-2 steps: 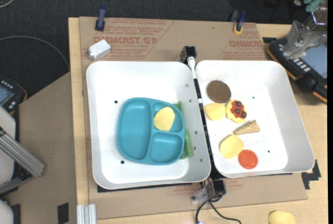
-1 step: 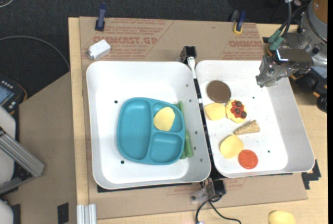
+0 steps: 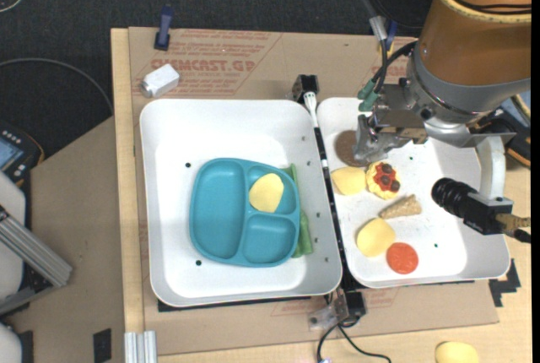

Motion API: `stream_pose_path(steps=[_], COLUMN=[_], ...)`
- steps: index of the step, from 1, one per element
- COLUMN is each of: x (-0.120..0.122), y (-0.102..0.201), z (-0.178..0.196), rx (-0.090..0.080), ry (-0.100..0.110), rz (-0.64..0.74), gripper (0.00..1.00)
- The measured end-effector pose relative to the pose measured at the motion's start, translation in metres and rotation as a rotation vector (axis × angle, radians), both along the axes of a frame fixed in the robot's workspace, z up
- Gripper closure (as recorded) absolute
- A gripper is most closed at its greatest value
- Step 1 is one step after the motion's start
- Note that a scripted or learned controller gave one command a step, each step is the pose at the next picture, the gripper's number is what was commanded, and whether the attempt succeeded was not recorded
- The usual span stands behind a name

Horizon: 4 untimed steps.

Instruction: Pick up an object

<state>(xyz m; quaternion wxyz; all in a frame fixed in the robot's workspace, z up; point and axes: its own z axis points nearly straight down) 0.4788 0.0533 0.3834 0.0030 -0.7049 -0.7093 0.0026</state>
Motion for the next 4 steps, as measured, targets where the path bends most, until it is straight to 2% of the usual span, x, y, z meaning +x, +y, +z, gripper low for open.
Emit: stream_pose_path(steps=[1,2,3,4], x=[0.001,0.012,0.046,0.029], y=[0.088,0.019,0.029,0.007], z=[0.073,-0.118,0.010,-0.008], rx=[0.004,-0.006,0.001,-0.001], ry=[-0.018,0.010,-0.023,-0.004], rz=[0.005,-0.014,-0.005,-0.009], gripper=[1.00,1.00,1.00,1.00])
